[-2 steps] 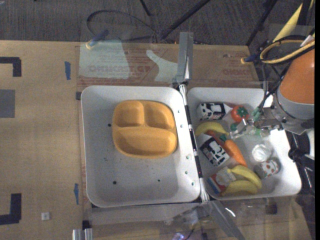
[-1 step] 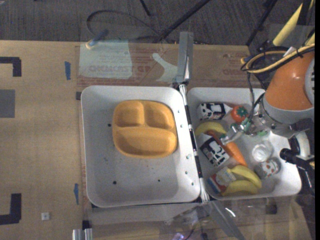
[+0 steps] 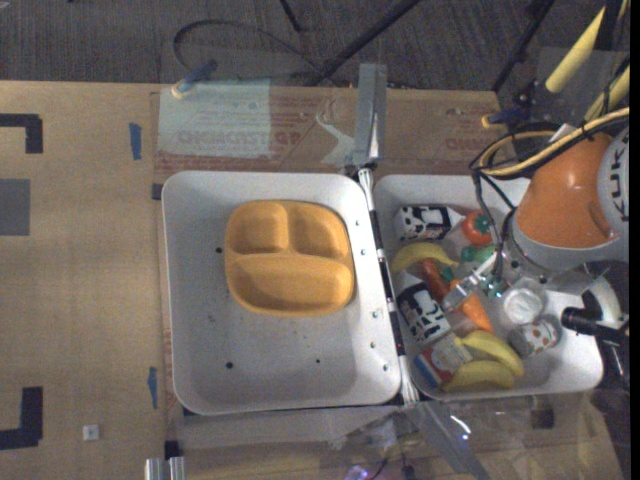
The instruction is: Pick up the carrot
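1. While the arm (image 3: 565, 203) leans in over the right bin (image 3: 585, 373), its gripper (image 3: 470, 290) hangs low among the clutter there, just above an orange piece that looks like the carrot (image 3: 476, 315).
2. The carrot lies near the middle of the right bin, between a black-and-white can (image 3: 424, 315) on one side and a small white cup (image 3: 537, 337) on the other, with bananas (image 3: 487, 361) just below it.
3. Whether the gripper is apart or closed cannot be told; it is small and blurred against the toys.
4. The step in hand seems to be the reach or descent onto the carrot, and no lift shows yet.
5. A second orange piece with a green top (image 3: 478, 228) sits nearer the bin's far wall and could be mistaken for the target.
6. The next move calls for a straight drop astride the carrot, clear of the can, then a firm close before rising.
7. The left bin (image 3: 200, 368) holds an orange divided plate (image 3: 290, 258), well apart from the work.
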